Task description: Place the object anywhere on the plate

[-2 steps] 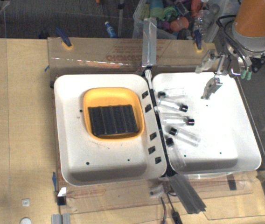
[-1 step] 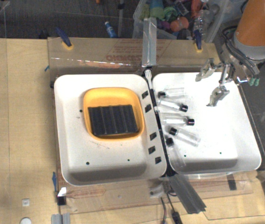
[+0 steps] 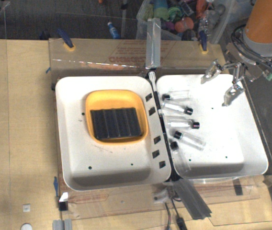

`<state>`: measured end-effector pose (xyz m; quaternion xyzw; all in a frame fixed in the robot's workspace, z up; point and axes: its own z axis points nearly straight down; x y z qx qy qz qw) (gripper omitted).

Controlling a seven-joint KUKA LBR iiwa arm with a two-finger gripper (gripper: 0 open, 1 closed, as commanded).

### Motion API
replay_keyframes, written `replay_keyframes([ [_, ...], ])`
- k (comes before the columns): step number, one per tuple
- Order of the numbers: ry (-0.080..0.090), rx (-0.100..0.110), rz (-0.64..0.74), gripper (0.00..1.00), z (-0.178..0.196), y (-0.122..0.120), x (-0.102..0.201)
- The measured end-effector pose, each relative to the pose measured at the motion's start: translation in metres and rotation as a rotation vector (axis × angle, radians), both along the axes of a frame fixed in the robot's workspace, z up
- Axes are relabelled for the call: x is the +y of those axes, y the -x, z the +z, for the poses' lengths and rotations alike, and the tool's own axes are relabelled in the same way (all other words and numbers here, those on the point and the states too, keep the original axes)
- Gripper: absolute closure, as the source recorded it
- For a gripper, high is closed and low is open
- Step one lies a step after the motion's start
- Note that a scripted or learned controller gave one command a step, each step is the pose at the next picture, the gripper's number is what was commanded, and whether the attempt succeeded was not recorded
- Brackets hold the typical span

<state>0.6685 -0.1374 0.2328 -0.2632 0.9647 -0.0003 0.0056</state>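
Note:
An orange-yellow plate (image 3: pixel 113 96) lies in the left bin (image 3: pixel 71 128). A black ribbed rectangular object (image 3: pixel 116 122) rests flat on it, filling most of its middle. My gripper (image 3: pixel 222 84) hangs over the far right part of the right bin (image 3: pixel 232 143), open, with nothing between its fingers (image 3: pixel 232 94). It is well to the right of the plate and apart from the black object.
Several clear tubes with black caps (image 3: pixel 184 125) lie along the left side of the right bin, near the divider (image 3: pixel 159 123). A clear box of colourful toys (image 3: pixel 184 6) stands behind the bins. The arm's orange band (image 3: pixel 267 13) is at the top right.

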Motion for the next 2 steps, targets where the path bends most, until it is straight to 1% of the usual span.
replay_keyframes([
  [1,0.001,0.003,0.34,0.0,-0.003,0.0,0.019],
  [2,0.004,0.002,0.633,0.0,-0.003,0.0,0.03],
])
